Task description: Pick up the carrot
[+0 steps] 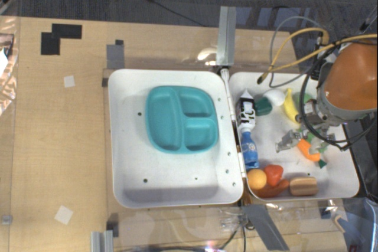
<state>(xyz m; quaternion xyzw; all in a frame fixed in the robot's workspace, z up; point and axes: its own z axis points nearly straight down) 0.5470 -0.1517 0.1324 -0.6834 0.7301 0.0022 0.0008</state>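
In the camera view we see the carrot (308, 150) lying in the right bin (352, 185), toward its right wall and about midway between the near and far edges, a small orange piece with a bit of green at its lower right end. Its long axis seems to run on a slant from upper left to lower right, though the arm (353, 77) covers part of it and we would not press that reading. The gripper (309, 134) hangs just above and almost over the carrot's upper end, so the relation that matters is nearly vertical: the carrot lies directly beneath and slightly toward the near side of the bin from the claw. We cannot tell from here whether the claw stands wide or narrow, since wrist and cables hide it. We judge that the coming move calls for a short descent with the closing line set across the carrot's slanted axis. A yellow banana (290, 104) lies just beyond toward the far wall, and a small grey piece (287, 140) sits just left, both near enough to be nudged.
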